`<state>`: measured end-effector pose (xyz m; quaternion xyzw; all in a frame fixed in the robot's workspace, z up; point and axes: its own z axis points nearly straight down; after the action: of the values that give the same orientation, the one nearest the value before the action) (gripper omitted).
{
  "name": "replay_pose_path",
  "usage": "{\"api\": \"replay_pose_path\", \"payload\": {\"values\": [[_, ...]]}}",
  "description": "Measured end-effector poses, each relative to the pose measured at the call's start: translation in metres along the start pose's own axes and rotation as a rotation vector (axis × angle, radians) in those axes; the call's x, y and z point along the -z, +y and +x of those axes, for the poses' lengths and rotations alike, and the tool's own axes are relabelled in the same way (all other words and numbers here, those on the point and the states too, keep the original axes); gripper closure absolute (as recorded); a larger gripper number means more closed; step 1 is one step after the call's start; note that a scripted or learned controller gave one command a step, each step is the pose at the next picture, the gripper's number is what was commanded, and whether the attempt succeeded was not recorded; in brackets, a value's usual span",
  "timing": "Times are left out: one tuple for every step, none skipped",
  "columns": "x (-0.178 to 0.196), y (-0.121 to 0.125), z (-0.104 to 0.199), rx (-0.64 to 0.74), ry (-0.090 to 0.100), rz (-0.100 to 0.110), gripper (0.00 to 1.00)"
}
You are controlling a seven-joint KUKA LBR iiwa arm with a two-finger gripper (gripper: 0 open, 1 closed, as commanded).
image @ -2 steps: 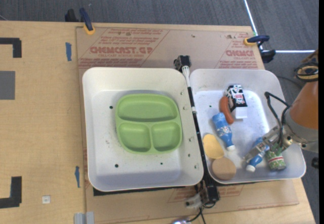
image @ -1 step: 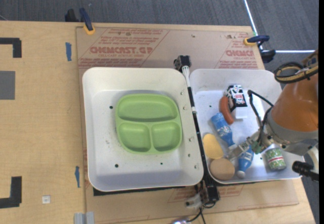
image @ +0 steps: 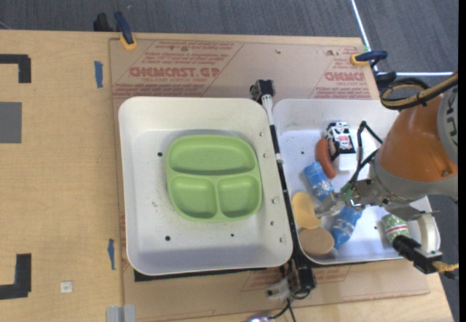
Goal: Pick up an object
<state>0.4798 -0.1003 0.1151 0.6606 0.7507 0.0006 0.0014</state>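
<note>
Gripper (image: 336, 201) low in right bin (image: 291, 120) btwn two blue bottles (image: 318, 181); can't tell pincer state. Green tray (image: 214, 176) in left bin.

The brown board (image: 240, 65) under the two bins has red words printed on it. On the left part, above the left bin, the big red word reads "CHEMCAST GP" (image: 175, 71). There are smaller red lines above and below it, but they are too small to read. On the right part of the board, the same red word starts again as "CHEMCA" (image: 348, 78), and the rest is hidden. The small things in the right bin have labels, but they are too blurry to read.
</note>
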Motion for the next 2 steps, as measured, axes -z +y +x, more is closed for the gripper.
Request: {"api": "replay_pose_path", "payload": {"values": [[-0.0286,-0.0009,-0.0116,0.307,0.002,0.001,0.00],[-0.0286,-0.0008,-0.0117,0.308,0.001,0.001,0.00]]}}
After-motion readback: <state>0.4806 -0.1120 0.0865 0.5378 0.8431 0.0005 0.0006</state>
